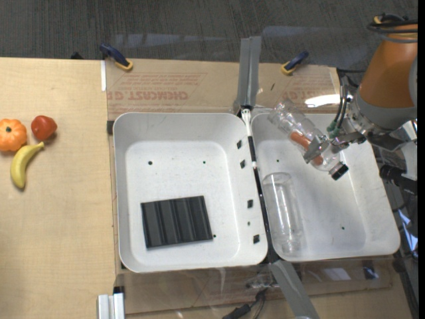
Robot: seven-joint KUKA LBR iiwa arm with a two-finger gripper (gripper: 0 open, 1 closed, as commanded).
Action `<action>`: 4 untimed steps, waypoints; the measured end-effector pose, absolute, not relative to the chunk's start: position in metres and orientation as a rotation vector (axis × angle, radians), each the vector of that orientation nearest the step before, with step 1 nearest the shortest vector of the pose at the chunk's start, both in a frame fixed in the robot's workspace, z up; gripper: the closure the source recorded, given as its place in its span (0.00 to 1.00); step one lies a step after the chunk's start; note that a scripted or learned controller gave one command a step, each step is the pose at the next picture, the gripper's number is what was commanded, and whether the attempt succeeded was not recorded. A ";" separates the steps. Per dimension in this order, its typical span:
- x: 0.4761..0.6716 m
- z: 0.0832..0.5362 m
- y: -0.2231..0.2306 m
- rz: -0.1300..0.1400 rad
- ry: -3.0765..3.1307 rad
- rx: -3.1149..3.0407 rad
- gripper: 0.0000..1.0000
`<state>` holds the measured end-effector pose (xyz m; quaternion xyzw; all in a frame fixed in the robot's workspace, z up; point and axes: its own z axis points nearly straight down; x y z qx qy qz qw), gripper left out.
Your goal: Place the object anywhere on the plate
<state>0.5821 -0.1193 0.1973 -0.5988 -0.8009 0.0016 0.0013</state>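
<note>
Lying lengthwise | clear tube (283, 212) | right bin (372, 224) | mouth seemingly far end

We see a dark grey ribbed plate (176, 221), rectangular and flat, lying on the floor of the left bin toward its near edge, slightly skewed. In the right bin we see a clear plastic bottle (284, 211) lying on its side along the bin's left wall. A second clear bottle (295, 126), tilted, sits higher near the bin's far corner, with something orange showing through its wall.
</note>
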 end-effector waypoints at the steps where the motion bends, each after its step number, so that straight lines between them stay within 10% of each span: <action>1: 0.611 0.263 -0.083 0.004 -2.545 -1.838 1.00; 4: 0.575 0.290 -0.006 0.010 -2.176 -2.261 1.00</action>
